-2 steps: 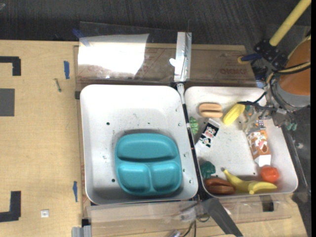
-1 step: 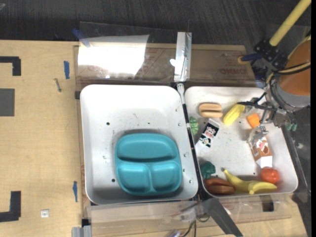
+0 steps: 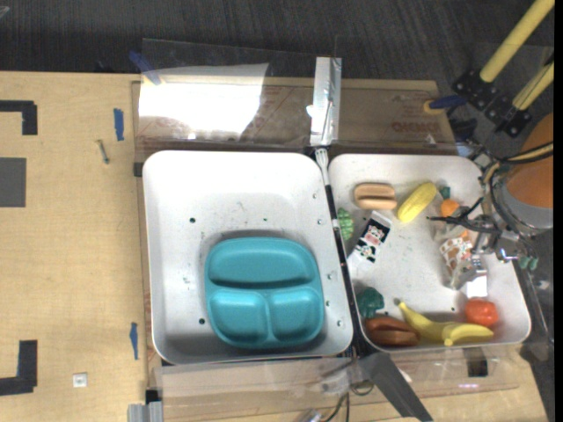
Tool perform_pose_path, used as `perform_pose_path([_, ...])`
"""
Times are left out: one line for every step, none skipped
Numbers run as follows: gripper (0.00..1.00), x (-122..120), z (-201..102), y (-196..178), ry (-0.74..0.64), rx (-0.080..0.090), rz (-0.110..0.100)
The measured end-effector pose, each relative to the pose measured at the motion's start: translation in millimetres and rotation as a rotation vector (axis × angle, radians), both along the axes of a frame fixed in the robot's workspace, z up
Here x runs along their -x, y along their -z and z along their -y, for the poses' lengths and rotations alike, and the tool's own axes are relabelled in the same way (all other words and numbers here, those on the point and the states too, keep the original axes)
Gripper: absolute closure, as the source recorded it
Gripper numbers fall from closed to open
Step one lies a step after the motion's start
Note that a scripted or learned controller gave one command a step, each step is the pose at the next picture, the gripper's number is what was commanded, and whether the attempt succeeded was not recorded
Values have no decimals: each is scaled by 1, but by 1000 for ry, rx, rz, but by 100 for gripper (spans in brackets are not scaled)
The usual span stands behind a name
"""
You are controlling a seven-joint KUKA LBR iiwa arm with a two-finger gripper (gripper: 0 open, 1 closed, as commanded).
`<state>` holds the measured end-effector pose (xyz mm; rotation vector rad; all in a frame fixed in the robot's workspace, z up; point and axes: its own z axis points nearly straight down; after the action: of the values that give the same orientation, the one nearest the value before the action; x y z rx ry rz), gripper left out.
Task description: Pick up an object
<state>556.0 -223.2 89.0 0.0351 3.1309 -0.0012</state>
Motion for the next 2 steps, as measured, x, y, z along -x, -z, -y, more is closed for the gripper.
perform_pose_path([0,23,-6,0,113,0,2])
perform_pose_path([0,11,-26,0,226,2,4])
